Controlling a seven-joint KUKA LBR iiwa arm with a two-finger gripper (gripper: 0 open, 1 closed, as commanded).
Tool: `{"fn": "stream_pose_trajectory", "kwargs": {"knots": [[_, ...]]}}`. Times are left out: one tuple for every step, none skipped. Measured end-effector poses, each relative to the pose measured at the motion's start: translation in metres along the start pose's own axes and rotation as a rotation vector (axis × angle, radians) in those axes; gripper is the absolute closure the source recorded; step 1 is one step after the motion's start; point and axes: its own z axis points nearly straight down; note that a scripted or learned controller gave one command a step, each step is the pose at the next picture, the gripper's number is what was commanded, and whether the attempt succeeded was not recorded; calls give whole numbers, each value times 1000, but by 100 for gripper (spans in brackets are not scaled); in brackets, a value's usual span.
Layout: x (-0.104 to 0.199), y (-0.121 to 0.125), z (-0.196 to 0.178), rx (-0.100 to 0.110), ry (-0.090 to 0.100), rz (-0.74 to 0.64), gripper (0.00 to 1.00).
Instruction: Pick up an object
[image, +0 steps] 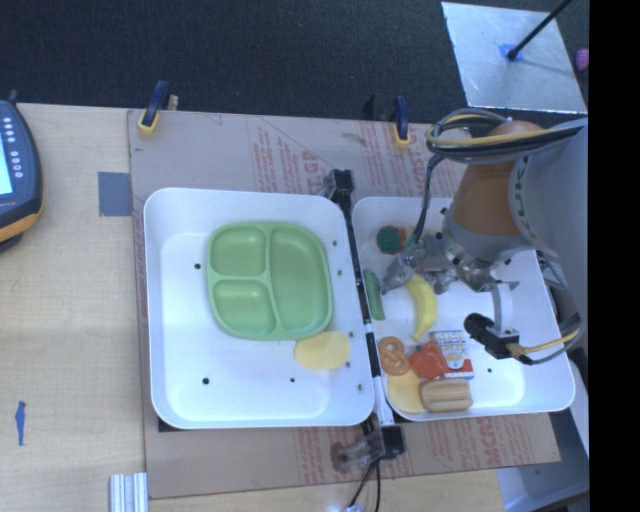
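My gripper (402, 266) hangs low over the upper left part of the right bin (537, 385), under the orange-banded wrist. Its tips sit just above the yellow banana (423, 305) and below a small green and orange toy (388, 238). Nothing shows between the tips. A green pod-like piece (373, 295) lies along the bin's left wall. Lower in the bin are an orange ring (392, 354), a red item (431, 361), a small printed packet (451, 345) and a bread roll (446, 396) on a yellow slice.
The left bin (180, 390) holds a green divided plate (270, 279) and a pale yellow piece (322, 350) by its right wall. A black divider rail (356, 270) runs between the bins. A cable and black fitting (492, 335) hang off the wrist over the right bin.
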Motion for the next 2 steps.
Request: {"fn": "stream_pose_trajectory", "kwargs": {"knots": [[-2,4,-13,-6,-2,-1,100],[75,-44,-107,-11,1,-7,100]]}}
